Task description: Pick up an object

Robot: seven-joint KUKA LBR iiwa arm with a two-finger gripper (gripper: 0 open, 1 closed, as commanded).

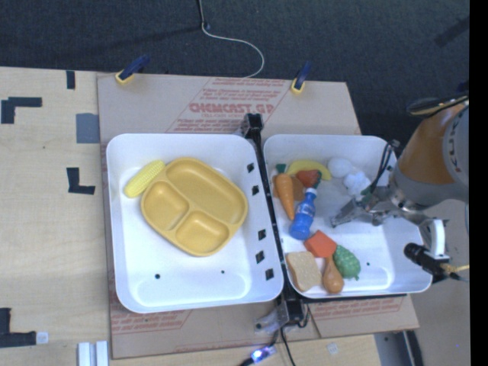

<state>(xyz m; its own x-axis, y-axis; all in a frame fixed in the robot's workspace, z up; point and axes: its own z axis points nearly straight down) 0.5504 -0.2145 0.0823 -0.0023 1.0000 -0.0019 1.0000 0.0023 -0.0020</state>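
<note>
The two-finger gripper (345,213) hangs with fingers apart, empty, near the small blue plastic bottle (303,214): light, stiff, slippery; grip its middle

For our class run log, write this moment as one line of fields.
arm: over right bin | end effector: above bare floor, right of blue bottle | held: nothing seen | left bin: yellow tray, corn
</note>
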